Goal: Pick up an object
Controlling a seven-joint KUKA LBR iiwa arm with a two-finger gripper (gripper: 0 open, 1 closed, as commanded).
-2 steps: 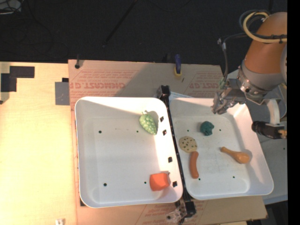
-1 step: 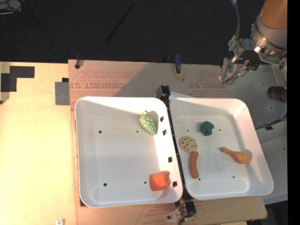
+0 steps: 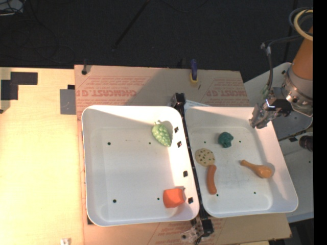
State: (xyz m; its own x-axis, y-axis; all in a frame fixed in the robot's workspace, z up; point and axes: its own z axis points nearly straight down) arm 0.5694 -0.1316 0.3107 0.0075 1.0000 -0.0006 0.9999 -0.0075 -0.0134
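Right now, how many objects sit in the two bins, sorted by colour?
Green: 2, the pale green grape bunch in the left bin and the dark teal lump in the right bin.
Orange or red: 3, the orange block, the sausage and the drumstick.
Tan: 1, the speckled cookie.
Total: 6.

One fixed camera looked down at a slant from above the table (image 3: 41,152), far enough back to take in both white bins: the left bin (image 3: 97,188) and the right bin (image 3: 278,188). It faced the table's far edge, with dark floor beyond. The arm (image 3: 304,60) entered from the right.
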